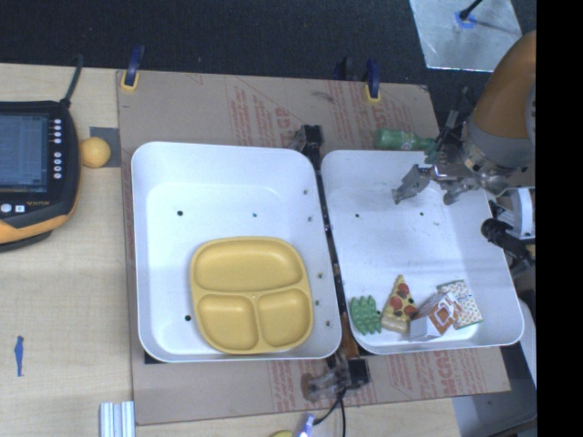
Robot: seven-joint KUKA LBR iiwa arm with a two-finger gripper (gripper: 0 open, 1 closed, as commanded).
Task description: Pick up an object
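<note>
1. At the far left, a teach pendant (32, 176) is seen lying on the bench, with a small yellow ball (95, 152) just beside it.
2. The left bin (150, 189) is occupied by a yellow divided tray (252, 293), set toward its near side.
3. In the right bin (364, 244), the candidate objects are clustered along the near edge: a green studded block (364, 312), a pizza-slice toy (398, 304) touching it, and a patterned card or packet (453, 307) just beside that.
4. The gripper (428, 185) is held over the far right part of this bin, well apart from the cluster. Its fingers appear spread open, and nothing is seen between them.
5. A miss is judged likely if a descent is made from here, since only bare bin floor lies below. If the cluster is approached, two touching pieces could be caught or pushed against the wall.
</note>
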